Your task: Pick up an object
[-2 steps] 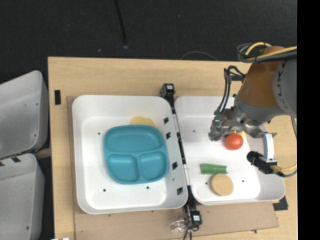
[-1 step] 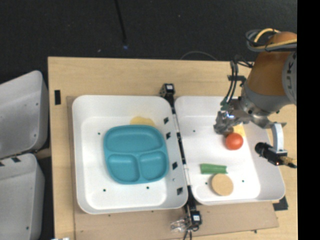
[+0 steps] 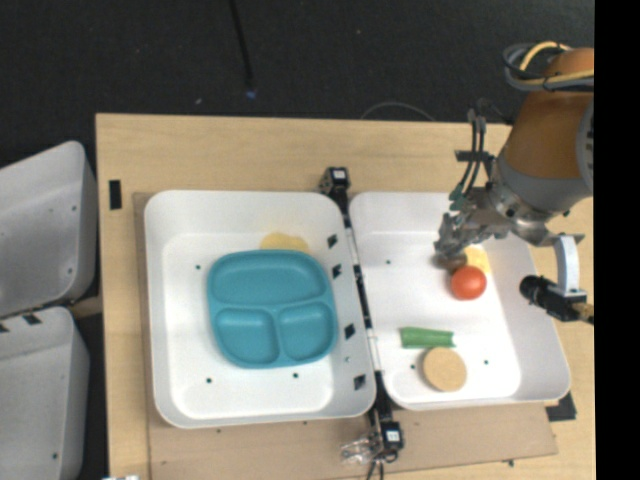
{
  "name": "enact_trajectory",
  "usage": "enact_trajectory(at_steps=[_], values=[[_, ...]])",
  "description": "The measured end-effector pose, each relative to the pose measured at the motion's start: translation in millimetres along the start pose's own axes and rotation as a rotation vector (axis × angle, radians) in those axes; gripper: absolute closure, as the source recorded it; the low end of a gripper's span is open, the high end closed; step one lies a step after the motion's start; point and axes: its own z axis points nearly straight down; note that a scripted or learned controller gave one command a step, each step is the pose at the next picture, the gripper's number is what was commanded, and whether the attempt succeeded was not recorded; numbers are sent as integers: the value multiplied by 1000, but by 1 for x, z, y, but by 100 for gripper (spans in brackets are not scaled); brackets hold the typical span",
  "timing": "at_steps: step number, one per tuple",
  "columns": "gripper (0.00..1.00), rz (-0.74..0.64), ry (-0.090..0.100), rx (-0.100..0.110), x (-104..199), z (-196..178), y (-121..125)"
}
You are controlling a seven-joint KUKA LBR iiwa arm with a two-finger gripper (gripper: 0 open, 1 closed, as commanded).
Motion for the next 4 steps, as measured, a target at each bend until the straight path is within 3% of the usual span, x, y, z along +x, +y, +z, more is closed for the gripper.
enact_trajectory(at_steps=[2,3,4], values=[[100,-4,3,4,99,0,-8],[100,-3,2,5,150,4,-30],[100,-5,2,4,199,-2,-32]])
